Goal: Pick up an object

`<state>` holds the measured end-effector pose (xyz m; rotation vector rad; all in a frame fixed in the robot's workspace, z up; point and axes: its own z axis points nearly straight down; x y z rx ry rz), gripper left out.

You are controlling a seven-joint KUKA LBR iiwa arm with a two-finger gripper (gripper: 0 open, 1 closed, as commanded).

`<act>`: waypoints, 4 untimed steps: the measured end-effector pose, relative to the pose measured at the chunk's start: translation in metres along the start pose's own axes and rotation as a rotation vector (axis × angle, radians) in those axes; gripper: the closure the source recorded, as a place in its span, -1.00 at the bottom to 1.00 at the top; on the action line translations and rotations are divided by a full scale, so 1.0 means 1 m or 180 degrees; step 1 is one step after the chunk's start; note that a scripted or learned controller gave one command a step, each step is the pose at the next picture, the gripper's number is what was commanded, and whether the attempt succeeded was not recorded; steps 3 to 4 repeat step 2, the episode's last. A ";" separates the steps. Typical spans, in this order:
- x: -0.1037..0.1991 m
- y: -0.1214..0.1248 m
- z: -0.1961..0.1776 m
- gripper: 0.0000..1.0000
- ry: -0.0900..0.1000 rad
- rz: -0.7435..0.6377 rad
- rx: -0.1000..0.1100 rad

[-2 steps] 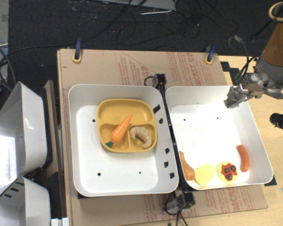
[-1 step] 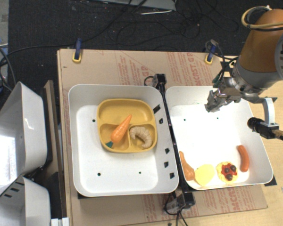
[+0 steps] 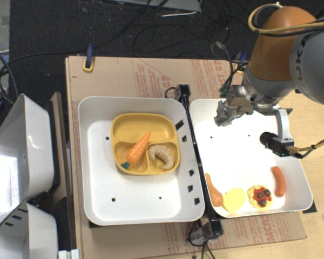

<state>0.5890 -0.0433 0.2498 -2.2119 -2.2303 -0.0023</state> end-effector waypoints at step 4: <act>0.107 -0.015 0.009 1.00 0.0001 -0.0002 0.0004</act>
